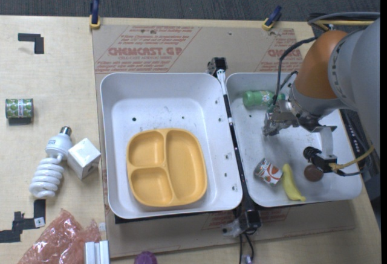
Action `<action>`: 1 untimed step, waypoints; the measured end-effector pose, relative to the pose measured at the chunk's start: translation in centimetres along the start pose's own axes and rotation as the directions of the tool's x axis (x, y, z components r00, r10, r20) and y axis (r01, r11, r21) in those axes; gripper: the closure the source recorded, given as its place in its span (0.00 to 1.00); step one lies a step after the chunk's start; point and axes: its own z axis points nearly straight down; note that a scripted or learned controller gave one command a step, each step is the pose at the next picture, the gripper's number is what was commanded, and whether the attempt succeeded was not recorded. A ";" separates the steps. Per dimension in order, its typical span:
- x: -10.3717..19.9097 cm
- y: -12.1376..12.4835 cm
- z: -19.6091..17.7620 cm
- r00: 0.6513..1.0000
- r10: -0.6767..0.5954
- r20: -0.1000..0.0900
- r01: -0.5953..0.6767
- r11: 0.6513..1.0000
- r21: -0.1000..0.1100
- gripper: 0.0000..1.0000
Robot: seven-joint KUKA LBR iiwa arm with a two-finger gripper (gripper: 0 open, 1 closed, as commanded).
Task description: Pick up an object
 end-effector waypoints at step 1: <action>-1.5 -5.7 0.1 1.000 0.004 -0.001 -0.004 1.000 0.001 0.00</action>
